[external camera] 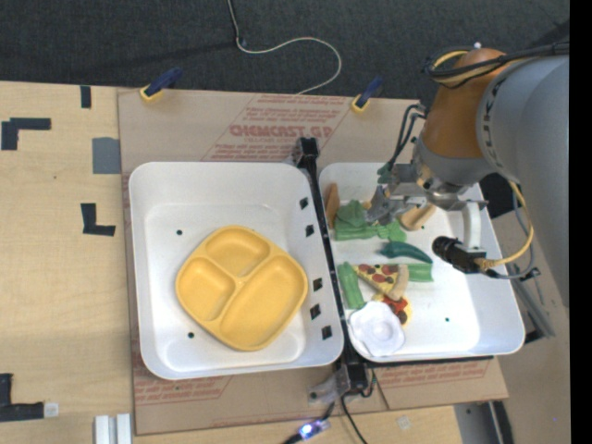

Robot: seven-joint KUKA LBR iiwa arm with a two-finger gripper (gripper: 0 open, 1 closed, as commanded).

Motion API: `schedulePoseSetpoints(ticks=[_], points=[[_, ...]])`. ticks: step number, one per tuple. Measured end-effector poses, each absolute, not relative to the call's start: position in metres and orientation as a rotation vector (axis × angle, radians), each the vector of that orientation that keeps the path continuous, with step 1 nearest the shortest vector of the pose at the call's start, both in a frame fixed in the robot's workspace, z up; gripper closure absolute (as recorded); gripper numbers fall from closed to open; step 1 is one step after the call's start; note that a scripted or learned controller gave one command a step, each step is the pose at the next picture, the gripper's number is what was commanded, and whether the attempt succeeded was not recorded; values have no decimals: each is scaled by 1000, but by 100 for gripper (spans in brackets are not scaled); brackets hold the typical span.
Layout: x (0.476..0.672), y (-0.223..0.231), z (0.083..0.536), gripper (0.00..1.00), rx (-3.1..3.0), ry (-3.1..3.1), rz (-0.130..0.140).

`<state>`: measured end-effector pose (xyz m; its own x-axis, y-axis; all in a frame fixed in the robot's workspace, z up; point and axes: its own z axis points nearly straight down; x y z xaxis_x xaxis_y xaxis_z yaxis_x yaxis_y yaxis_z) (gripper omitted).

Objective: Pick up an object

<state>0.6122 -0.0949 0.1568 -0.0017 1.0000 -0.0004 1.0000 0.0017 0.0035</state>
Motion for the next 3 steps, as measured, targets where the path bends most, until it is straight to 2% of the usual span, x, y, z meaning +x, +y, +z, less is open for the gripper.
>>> schedulePoseSetpoints(ticks=[1,2,3], points=[[604,-92,213,100,2217,2221,4],[604,-91,225,100,2220,2223,1],[628,-34,216,100,2215,2230,0]])
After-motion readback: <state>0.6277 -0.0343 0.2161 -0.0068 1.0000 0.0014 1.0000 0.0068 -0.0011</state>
